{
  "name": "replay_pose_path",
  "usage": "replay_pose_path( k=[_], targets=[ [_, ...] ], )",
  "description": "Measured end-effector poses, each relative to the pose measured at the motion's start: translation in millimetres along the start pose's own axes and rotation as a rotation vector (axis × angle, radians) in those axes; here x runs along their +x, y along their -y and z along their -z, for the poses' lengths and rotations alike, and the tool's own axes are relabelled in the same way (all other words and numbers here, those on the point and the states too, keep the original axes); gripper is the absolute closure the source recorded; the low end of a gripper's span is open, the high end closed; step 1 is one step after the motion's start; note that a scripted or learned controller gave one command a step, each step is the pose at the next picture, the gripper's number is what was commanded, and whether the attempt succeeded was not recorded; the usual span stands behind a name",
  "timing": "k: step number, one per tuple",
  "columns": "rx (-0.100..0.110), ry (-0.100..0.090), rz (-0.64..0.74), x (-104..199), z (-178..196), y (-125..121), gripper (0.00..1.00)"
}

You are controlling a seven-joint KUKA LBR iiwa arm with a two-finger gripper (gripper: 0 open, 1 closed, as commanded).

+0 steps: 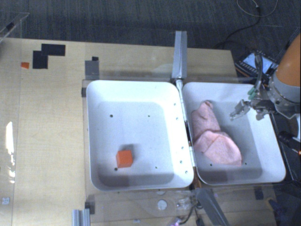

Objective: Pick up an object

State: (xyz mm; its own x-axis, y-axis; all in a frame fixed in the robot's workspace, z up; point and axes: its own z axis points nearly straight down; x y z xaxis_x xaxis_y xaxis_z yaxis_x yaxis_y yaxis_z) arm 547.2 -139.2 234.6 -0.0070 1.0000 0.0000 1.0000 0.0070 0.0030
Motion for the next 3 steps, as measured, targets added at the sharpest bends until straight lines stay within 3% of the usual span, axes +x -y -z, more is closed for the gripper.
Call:
replay_pose_path(
  k=[1,2,3],
  targets=[
    [-0.007,0.002,0.083,-20.0,-142.3,-26.1,0.0],
    [-0.005,0.003,0.274,14.2,-145.5,-119.9,0.0],
    [-0.009,0.004,0.31,-8.2,-144.9,-68.5,0.0]
  ],
)
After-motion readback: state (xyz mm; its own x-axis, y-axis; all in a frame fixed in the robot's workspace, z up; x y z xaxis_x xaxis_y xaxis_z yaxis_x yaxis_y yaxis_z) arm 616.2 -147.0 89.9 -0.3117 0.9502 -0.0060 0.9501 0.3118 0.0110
